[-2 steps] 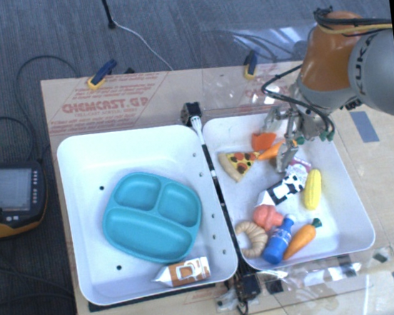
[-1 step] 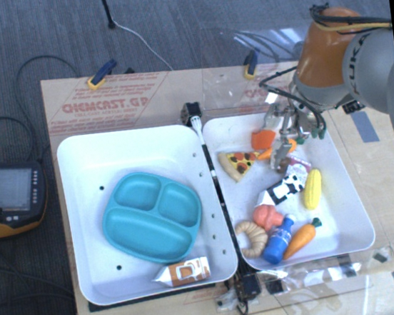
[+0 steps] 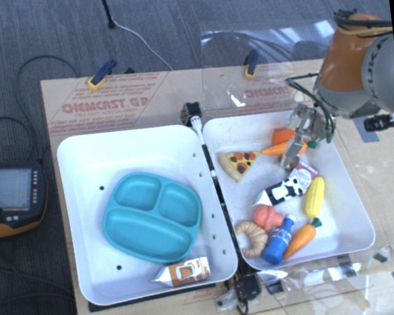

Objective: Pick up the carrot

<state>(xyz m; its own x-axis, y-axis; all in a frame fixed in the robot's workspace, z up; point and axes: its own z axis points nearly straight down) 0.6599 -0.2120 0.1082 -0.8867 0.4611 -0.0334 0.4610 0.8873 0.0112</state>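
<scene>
- Camera view: I see the arm (image 3: 358,67) reaching in from the right over the right bin (image 3: 343,170), its gripper (image 3: 298,148) low over that bin's upper part.
- Gripper state: I cannot tell from this angle.
- An orange carrot (image 3: 276,148) lies at the gripper's tip, pointing left toward the pizza slice (image 3: 238,162); an orange block (image 3: 283,135) sits just behind it. I cannot tell whether the gripper touches the carrot.
- A second carrot (image 3: 301,238), with a green top, lies at the bin's front, touching the blue bottle (image 3: 277,243).
- Also in the right bin: corn cob (image 3: 314,197), black-and-white carton (image 3: 285,190), pink toy (image 3: 266,217), croissant (image 3: 251,237).
- Left bin (image 3: 88,153): a blue divided plate (image 3: 152,216) at centre, a small brown carton (image 3: 183,271) lying near the front wall.
- A teach pendant (image 3: 4,196) rests on the floor, left of the bench.
</scene>
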